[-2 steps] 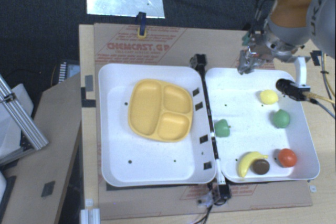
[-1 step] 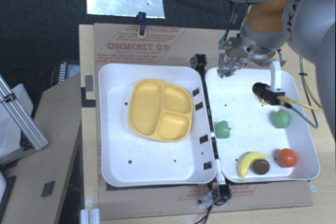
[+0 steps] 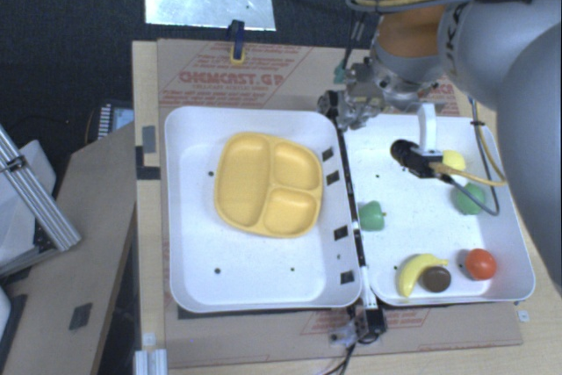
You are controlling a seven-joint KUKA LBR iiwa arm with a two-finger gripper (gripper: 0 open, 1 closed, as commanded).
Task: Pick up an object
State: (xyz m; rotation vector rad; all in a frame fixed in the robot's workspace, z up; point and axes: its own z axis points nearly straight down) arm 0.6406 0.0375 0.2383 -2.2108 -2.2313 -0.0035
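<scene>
The left bin [image 3: 189, 215] holds a yellow plate [image 3: 267, 184] with three compartments. It lies flat near the bin's middle, its long axis running from far left to near right.

The tool [image 3: 356, 110] hangs over the far end of the seam between the two bins, at the far left corner of the right bin [image 3: 514, 281]. Nothing shows in its grip, and I cannot tell whether it is open or closed.

In the right bin, a small green piece [image 3: 371, 216] sits close to the left wall, about halfway along it. At the near edge lies a banana [image 3: 411, 273]. It is curved, with its thick end near and left and its tip pointing far and right. A brown piece [image 3: 436, 278] sits in the banana's curve, touching it. Just to the right, a red ball [image 3: 479, 263] stands slightly apart from the brown piece. Farther back, a yellow piece [image 3: 453, 161] and a green lump [image 3: 467, 199] lie near the right wall, one behind the other, well apart from the tool. Both bins rest on a cardboard sheet [image 3: 230, 76] on the tabletop.
</scene>
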